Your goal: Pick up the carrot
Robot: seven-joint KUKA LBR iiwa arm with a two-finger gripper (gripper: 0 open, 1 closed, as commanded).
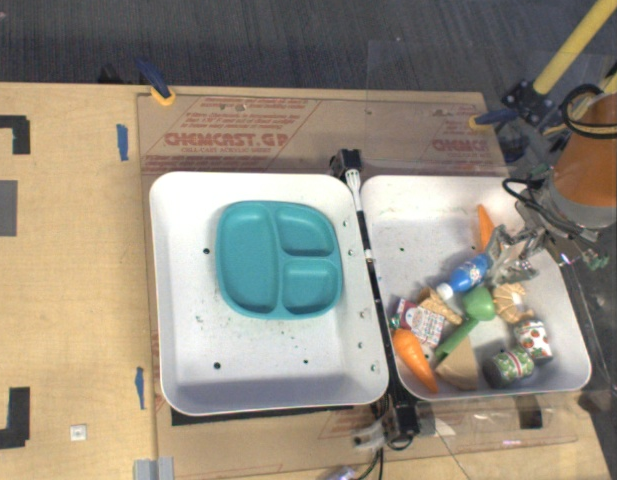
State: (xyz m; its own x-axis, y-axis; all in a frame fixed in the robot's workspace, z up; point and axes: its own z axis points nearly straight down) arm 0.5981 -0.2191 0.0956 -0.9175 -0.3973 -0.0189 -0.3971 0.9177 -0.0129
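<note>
The carrot (pixel 414 358) is orange and tapered. It lies at the front left corner of the right bin (pixel 428 208), against the bin's left wall and beside a tan wedge (pixel 465 369). My gripper (pixel 512 252) hangs over the right part of that bin, below the orange wrist band (pixel 588 168). It is well to the upper right of the carrot, just above a blue bottle (pixel 469 273). A second slim orange piece (pixel 485 226) lies just left of the gripper.
The left bin (pixel 188 368) holds a teal divided plate (pixel 280 258). Crowded around the carrot in the right bin are a green toy (pixel 468 316), a red-and-white packet (pixel 423 320), a patterned can (pixel 534 339) and a dark can (pixel 508 367).
</note>
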